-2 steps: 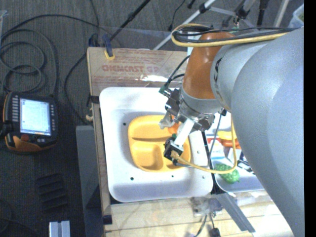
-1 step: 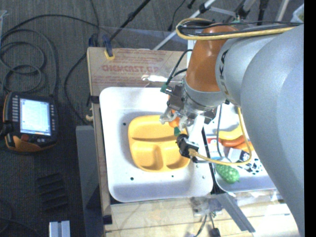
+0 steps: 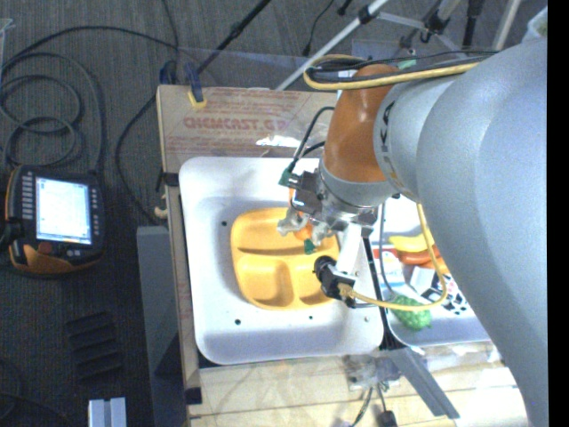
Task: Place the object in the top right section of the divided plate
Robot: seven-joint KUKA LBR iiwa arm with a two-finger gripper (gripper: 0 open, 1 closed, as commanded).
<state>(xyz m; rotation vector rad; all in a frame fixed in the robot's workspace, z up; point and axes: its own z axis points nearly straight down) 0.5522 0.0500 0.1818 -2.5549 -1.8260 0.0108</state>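
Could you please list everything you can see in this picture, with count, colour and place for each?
Bins: two, white, side by side on the bench.
Plate: one, yellow, divided, in the left bin.
Small item: one, orange and green, at the gripper over the plate's top right; too small to identify.
Green object: one, in the right bin's lower part.
Other items: several, yellow, red and checkered, in the right bin.
Board: one, brown with red lettering, behind the bins.
Pendant: one, lit screen, on the floor at left.
Cables: several, black, on the floor.
Arm: one, grey with orange band, from the right.
Gripper: one, above the plate.
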